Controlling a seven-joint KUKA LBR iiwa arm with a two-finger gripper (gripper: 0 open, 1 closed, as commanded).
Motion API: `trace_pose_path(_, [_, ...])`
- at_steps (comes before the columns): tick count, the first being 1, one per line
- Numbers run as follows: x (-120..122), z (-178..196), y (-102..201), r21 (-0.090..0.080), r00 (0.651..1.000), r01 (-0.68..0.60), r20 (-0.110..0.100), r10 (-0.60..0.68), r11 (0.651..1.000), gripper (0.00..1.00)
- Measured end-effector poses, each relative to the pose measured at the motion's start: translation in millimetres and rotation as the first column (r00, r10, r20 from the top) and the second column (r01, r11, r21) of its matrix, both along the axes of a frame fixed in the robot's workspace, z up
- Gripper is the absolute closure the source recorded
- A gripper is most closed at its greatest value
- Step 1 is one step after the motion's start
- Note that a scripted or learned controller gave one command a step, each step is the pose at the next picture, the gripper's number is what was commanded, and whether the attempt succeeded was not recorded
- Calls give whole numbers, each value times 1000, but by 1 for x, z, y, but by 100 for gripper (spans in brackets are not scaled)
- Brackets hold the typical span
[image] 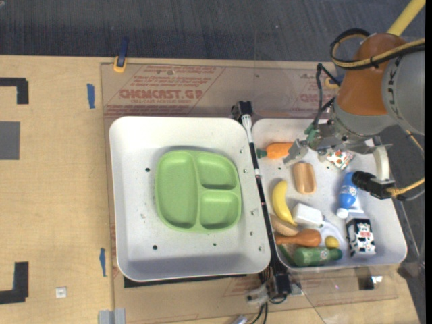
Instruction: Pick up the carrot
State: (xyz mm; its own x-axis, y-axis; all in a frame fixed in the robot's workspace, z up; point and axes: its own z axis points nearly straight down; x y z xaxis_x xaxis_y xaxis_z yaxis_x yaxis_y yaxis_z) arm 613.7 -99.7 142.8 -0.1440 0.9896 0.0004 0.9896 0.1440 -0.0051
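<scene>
Sideways, the carrot [278,151] lies, green top leftward.

Two shallow white bins [135,181] side by side on a brown bench. In left bin, a green divided plate [198,190]. In right bin [395,231], a crowd of toy foods: yellow banana [282,204], hot dog [304,178], white block [308,215], blue bottle [347,196], green cucumber [312,255], black-and-white carton [360,237].

The grey arm [398,79] enters from the upper right of the frame, its orange band [368,73] above the wrist. The gripper [300,147] points toward the left and down, at the middle right.
</scene>
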Motion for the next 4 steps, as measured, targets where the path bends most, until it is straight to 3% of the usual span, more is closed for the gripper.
trace_pose_path(1, [8, -47, 2, 2, 994, 111, -2, -111, 994, 0])
trace_pose_path(2, [57, 49, 75, 6, 986, 167, 17, -167, 986, 0])
trace_pose_path(3, [5, 42, 47, 0, 995, -101, 2, 101, 995, 0])
trace_pose_path(4, [-7, 42, 66, 2, 1000, 6, 1, -6, 1000, 0])
